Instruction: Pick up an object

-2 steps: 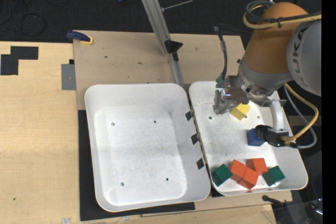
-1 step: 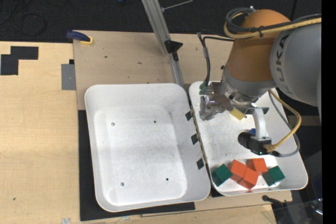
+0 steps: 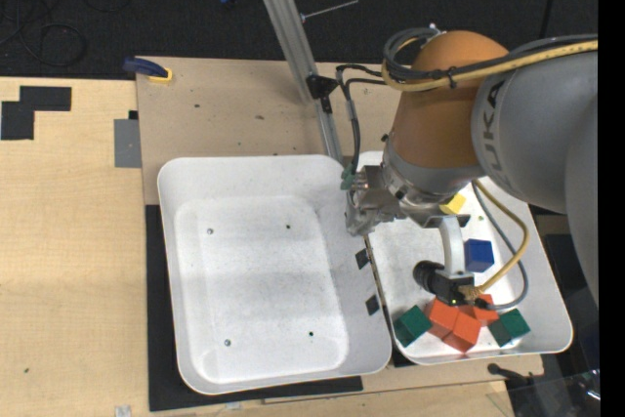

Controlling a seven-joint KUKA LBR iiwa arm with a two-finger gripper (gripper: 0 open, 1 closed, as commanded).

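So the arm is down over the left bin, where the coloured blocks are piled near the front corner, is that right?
Not quite. The camera view shows the coloured blocks, among them an orange block and a blue block, piled near the front corner of the right bin, and the arm is down over that bin, not the left bin.
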